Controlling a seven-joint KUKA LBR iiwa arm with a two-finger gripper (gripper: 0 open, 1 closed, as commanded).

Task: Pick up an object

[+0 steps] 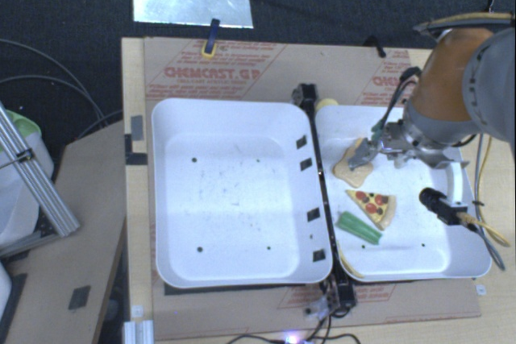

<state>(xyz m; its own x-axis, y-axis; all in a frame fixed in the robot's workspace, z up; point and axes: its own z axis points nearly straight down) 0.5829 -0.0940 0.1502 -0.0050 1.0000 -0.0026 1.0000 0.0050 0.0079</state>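
Fingers point(364, 156) rest on the tan bread slice point(350, 165) in the right bin point(459, 254), seemingly pinching its edge; pizza slice point(373, 205) and green piece point(358, 227) lie just below.

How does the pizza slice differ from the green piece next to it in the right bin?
The pizza slice is a yellow triangle with red topping; the green piece is a plain green, narrow bar. The pizza slice lies nearer the tool; the green piece lies nearer the bin's front edge. Both lie flat in the right bin.
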